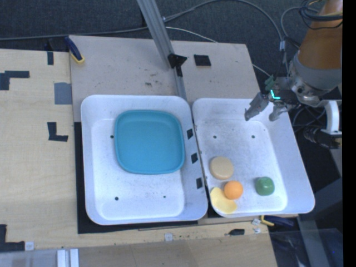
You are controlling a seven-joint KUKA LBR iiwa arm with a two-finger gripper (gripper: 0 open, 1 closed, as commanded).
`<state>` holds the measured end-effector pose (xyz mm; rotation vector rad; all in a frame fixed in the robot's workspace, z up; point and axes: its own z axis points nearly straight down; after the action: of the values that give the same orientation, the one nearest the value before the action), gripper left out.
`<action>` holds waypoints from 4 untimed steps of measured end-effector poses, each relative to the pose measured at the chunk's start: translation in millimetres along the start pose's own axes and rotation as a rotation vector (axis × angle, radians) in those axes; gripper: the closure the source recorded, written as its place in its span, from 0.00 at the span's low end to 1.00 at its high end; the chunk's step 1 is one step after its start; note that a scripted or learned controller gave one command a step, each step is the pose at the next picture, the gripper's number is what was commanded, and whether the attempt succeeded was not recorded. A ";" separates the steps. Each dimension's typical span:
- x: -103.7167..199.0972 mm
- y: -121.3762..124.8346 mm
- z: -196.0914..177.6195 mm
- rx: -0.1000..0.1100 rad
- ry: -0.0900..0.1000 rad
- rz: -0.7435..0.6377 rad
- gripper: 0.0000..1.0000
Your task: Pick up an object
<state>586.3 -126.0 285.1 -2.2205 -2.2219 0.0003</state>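
The right bin (pixel 245 129) holds a tan round piece (pixel 221 167), an orange ball (pixel 233 190), a yellow piece (pixel 223 203) partly under the ball, and a green object (pixel 265 186), all near its front. My gripper (pixel 263 109) hangs over the bin's far right corner, well above and behind those objects. Its two fingers stand apart, open, with nothing between them.
The left bin (pixel 97 149) carries a blue square plate (pixel 149 141). A grey metal post (pixel 159 29) slants up from between the bins. Cables trail across the dark floor behind the bench and beside the arm at the right.
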 end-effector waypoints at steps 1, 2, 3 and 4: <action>0.0 0.0 0.0 0.000 0.000 0.000 0.00; 2.9 -2.6 42.8 0.004 0.000 0.000 0.00; 4.7 -0.8 85.9 0.004 0.000 0.000 0.00; 6.7 -3.6 128.6 0.004 0.000 0.000 0.00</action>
<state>582.6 -119.3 156.5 -2.2183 -2.2200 0.0042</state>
